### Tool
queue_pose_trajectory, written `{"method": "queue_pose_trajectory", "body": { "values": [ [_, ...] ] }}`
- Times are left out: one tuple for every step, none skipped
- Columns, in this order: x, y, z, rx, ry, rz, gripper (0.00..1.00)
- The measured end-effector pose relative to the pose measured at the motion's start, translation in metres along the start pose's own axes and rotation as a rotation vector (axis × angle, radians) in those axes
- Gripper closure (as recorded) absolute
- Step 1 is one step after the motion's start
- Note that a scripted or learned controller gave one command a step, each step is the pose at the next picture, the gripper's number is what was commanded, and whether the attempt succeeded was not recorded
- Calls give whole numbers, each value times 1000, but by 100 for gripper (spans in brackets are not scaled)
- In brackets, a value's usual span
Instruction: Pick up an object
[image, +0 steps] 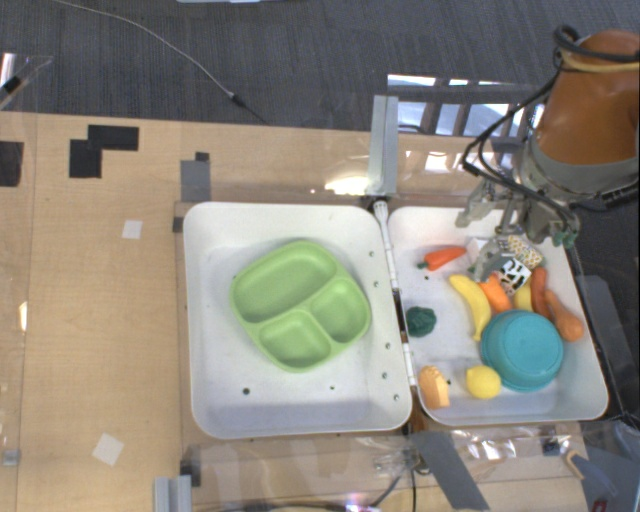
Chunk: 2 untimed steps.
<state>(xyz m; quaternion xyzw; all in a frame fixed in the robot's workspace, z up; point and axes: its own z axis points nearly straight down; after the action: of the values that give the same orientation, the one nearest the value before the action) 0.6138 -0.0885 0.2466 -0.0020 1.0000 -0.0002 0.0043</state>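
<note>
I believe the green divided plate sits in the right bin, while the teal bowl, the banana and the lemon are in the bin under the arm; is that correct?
Not quite: the green divided plate sits in the left bin, not the right one. The camera view shows it there alone. The rest holds: the teal bowl, the banana and the lemon lie in the right bin, under the arm.

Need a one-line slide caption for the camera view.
Gripper hovers over right bin of toy food beside teal bowl; green divided plate in left bin.
</note>
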Motion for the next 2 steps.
{"method": "queue_pose_trajectory", "body": {
  "values": [
    [70,5,149,-3,8,-207,0],
    [33,6,156,1,-6,-125,0]
  ]
}}
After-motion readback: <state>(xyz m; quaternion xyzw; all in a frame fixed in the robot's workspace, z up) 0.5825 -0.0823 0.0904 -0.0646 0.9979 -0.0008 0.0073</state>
